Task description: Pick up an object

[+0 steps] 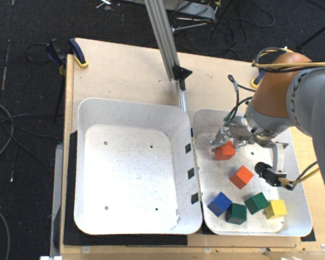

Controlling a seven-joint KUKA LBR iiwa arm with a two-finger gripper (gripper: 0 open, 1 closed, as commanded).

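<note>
Over the right white plastic bin (296,225), gripper (224,143) closed around a red-orange cube (225,152); nearby lay orange (241,177), blue (220,203), green (256,202) and yellow (276,209) cubes.

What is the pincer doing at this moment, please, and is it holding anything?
Pincer: closed on the red block, which sits between its fingers over the right bin.

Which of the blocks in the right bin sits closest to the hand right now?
The red block, at the hand near the bin's back. The orange block lies farther forward, and the blue, two green and yellow blocks cluster at the front edge.
</note>
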